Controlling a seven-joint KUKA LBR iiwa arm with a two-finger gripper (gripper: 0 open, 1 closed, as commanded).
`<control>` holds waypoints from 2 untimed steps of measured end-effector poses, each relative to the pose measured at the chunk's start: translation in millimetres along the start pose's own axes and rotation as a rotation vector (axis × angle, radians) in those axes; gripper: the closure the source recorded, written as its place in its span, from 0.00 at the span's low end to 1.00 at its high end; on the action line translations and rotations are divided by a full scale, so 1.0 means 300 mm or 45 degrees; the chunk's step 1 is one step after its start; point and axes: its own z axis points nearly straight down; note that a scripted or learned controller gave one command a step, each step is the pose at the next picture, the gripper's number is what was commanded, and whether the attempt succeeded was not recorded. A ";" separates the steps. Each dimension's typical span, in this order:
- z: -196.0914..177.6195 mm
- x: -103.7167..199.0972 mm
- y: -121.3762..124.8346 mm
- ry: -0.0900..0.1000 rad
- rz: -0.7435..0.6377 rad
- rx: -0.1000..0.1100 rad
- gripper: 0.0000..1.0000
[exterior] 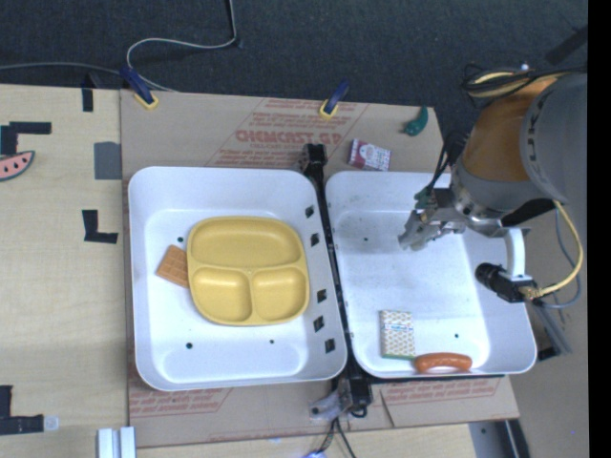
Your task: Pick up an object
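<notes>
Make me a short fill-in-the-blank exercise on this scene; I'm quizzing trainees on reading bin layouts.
1. The yellow divided tray lies in the ____ bin.
2. The orange sausage-shaped toy lies along the right bin's ____ edge.
3. The pincer is over the ____ bin.

Missing words: left; near (bottom); right

Cardboard sheet lies under both bins on the wooden bench. Small red-and-white packet and teal clip near its far right corner. Two yellow-blue clamps on far edge. Black tape marks at bench left.
</notes>
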 end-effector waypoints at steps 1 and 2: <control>-0.031 0.002 0.000 0.001 -0.001 0.001 1.00; -0.030 0.002 0.000 0.001 -0.001 0.001 0.00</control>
